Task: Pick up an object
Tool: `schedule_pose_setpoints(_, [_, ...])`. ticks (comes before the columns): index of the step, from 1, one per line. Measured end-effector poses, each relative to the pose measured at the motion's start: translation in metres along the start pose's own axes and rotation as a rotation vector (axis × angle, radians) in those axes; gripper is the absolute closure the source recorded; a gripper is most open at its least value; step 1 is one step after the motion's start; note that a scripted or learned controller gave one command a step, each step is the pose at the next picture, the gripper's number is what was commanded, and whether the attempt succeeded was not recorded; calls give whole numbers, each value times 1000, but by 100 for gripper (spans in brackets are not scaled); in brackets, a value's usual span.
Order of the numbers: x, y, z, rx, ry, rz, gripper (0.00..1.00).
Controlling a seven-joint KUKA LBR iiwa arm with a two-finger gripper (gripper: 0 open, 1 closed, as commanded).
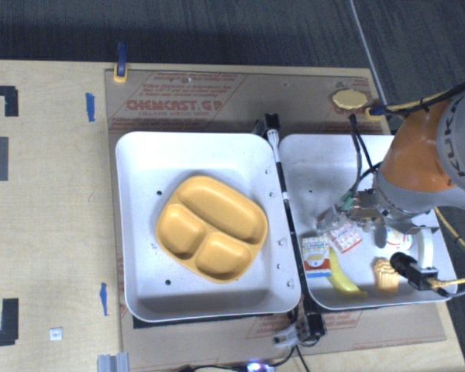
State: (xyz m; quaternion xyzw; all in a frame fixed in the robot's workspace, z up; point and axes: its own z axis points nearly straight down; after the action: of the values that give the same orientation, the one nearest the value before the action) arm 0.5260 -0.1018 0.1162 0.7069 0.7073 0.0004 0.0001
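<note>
My gripper (pixel 358 210) hangs low over the middle of the right bin (pixel 318 157), under the grey wrist and its orange band. Just below it lies a red and white packet (pixel 346 239). A small white carton with red and blue print (pixel 315 255) rests near the bin's left wall, with a yellow banana (pixel 342 277) next to it by the front wall. A tan lumpy object (pixel 385 274) sits to the right of the banana. A white object (pixel 426 247) lies by the right wall. I see nothing held by the gripper.
The left bin (pixel 139 208) holds a large yellow compartment tray (pixel 210 227), turned bottom up. A black divider (pixel 283 200) runs between the two bins. Blue clips and a yellow disc (pixel 350 99) sit on the bench behind the bins.
</note>
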Motion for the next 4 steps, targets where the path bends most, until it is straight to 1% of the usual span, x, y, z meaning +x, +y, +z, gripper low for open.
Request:
schedule_pose_setpoints(1, [0, 1, -10, -4, -1, 0, 100])
schedule_pose_setpoints(2, [0, 1, -10, -3, -1, 0, 0])
schedule_pose_setpoints(3, [-7, -41, 27, -12, 0, 0, 0])
schedule_pose_setpoints(4, [-6, -39, 17, -17, -1, 0, 100])
